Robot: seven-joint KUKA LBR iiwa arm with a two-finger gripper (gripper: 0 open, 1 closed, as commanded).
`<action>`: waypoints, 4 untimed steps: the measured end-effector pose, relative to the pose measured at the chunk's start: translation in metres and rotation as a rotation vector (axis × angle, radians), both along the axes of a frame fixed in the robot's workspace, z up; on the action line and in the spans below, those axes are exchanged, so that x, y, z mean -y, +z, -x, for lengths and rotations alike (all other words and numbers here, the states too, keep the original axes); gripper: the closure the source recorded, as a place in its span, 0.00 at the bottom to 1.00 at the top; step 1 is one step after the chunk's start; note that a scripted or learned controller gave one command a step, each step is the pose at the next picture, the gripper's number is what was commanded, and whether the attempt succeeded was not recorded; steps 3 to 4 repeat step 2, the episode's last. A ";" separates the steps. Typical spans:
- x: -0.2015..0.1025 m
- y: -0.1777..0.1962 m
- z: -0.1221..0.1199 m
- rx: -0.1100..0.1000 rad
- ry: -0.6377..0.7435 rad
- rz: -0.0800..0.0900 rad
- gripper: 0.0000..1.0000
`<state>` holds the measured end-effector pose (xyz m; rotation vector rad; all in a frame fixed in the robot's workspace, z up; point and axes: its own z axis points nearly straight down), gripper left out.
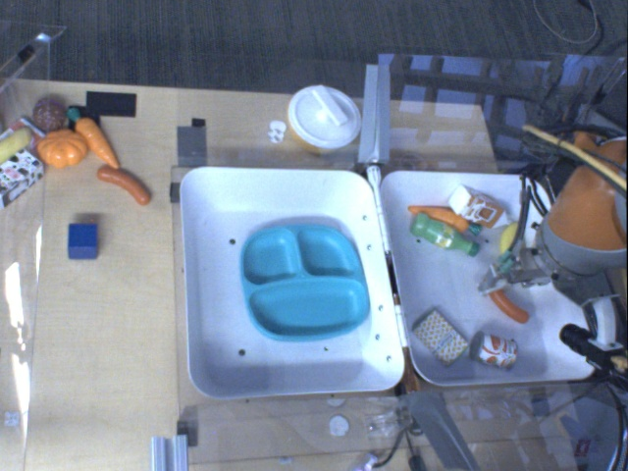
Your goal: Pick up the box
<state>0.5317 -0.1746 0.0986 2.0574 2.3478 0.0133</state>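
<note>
One small flat box (440, 337), grey checkered top, tilted in right bin (549, 366), gripper (505, 281) grip unclear

**Colours across the two bins and the table**

The left bin (206, 292) is white and holds a turquoise divided tray (304, 281). In the right bin (417, 263), also white, lie a green bottle (444, 234), a box (440, 336) with a grey checked pattern, and a red sausage (508, 306). At the frame's left, the pale wooden table (108, 341) carries a blue cube (83, 240) and an orange pumpkin (62, 149).
</note>
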 end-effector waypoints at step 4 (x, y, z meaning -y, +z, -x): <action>-0.050 0.098 0.022 -0.021 0.981 0.003 1.00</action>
